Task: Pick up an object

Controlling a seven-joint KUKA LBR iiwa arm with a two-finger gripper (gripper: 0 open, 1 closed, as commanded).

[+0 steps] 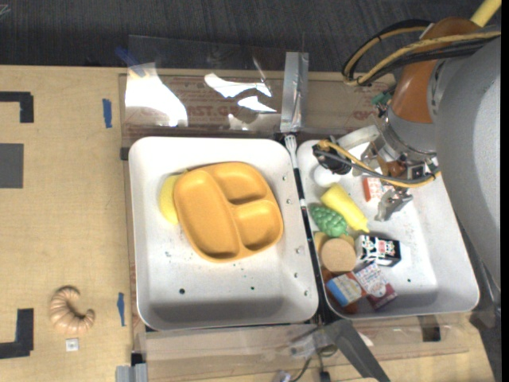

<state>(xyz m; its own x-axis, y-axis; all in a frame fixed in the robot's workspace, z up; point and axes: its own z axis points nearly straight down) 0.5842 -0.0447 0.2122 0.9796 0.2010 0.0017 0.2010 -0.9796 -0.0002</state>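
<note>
A: Where are the fingers (392, 205) right now?

B: Over the right bin (445, 237), toward its upper half, hanging from the grey arm (477, 134) that comes in from three o'clock. I can see metal tips pointing down, but whether they stand wide or narrow I cannot tell.

A: Anything between them?

B: Nothing that I can make out. A small red-and-white packet (371, 188) lies just beside them at about ten o'clock. The yellow corn cob (343, 205) lies near them at nine o'clock, slanted, with a green bumpy toy (330, 220) touching its lower left end.

A: And further down the bin?

B: At seven o'clock from the fingers, a round tan disc (338, 253); at six o'clock, a black-and-white carton (379, 249). Below those, a blue-and-red box (344, 290) and a dark red packet (374, 283).

A: The other bin?

B: The left bin (151, 237) carries an orange divided tray (227, 209), upside down, over something yellow (167, 199). A curled tan thing (71, 309) lies on the desk (56, 213), well apart.
</note>
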